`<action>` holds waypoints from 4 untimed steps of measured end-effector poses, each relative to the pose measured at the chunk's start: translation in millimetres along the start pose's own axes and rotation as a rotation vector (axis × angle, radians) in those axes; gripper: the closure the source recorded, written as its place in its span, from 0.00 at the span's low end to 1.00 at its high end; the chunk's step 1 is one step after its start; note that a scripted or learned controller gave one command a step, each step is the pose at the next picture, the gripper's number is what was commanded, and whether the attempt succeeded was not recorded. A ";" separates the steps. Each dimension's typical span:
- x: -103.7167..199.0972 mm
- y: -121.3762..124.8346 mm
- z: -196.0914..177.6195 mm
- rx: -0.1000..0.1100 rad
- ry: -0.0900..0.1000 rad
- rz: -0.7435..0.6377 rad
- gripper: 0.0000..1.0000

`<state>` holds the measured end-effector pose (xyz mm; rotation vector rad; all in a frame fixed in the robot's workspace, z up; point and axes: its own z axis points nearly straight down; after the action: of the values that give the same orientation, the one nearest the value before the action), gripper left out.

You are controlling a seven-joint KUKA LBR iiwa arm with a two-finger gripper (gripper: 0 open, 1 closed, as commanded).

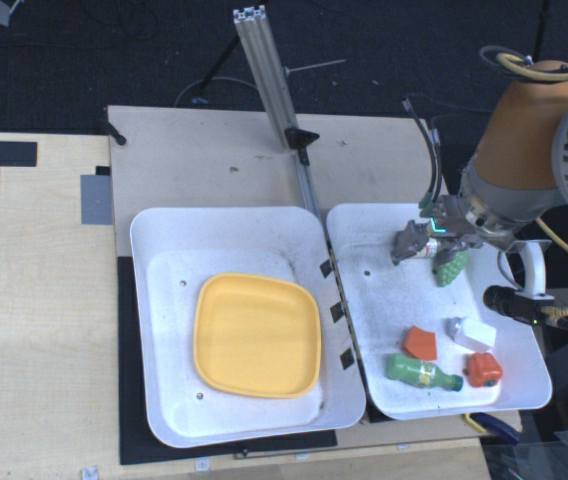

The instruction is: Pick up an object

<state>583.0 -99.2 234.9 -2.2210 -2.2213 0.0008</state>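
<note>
My gripper (411,242) hangs low over the back part of the right bin (382,298), under the orange-banded wrist. A green knobbly object (451,267) lies just to its right, and a small white-and-red piece (427,251) shows right beside the gripper; whether either is held I cannot tell. Nearer the front of that bin lie an orange block (420,344), a green bottle (422,373) on its side, a red-orange object (483,369) and a white piece (474,332).
The left bin (164,258) holds a large yellow plate (257,334). A slanted aluminium post (269,68) rises behind the two bins, and black clips (336,310) line the divide between them. Bare bin floor lies between the gripper and the orange block.
</note>
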 end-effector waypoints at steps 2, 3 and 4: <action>1.9 -6.6 61.3 0.005 0.000 0.000 0.00; 4.4 -4.5 104.4 0.003 0.000 0.000 0.00; 4.5 -4.3 143.9 -0.001 0.000 0.000 0.00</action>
<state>578.6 -94.7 91.0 -2.2214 -2.2215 0.0002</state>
